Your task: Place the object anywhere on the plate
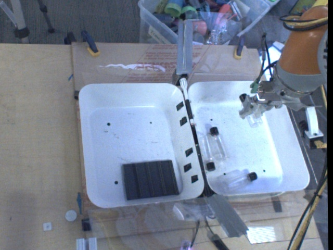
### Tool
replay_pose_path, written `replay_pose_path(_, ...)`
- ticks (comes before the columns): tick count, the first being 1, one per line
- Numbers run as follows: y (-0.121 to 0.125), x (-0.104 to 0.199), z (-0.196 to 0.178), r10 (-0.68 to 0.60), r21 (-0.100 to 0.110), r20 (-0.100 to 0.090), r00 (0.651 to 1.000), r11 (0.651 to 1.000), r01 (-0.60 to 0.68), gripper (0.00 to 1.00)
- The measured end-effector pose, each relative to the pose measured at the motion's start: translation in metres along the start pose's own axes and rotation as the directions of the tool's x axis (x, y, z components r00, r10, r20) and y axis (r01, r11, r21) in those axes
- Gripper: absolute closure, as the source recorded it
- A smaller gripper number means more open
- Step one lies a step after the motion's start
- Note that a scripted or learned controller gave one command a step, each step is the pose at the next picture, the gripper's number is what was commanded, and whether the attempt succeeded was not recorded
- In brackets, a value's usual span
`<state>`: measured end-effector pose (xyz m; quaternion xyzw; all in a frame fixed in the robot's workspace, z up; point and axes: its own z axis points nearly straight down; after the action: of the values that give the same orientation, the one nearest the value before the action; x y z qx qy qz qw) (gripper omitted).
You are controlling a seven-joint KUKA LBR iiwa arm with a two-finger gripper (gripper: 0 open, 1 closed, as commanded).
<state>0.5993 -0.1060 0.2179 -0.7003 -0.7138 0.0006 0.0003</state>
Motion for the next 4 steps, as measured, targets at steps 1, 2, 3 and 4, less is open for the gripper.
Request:
replay_pose_path(1,-0.023,0.052,-0.066,0.435,0.0,0.0,0.9,0.9,-0.435,1.0)
replay_pose_path(2,0.004,0.122,-0.048,0.717,0.0,0.0,0.698,0.698,-0.717,1.0)
replay_pose_path(3,0.021,0.205,-0.034,0.92,0.0,-0.002,0.391,0.391,-0.92,1.0)
replay_pose_path(4,0.05,0.328,0.032,0.927,0.0,-0.002,0.374,0.374,-0.927,1.0)
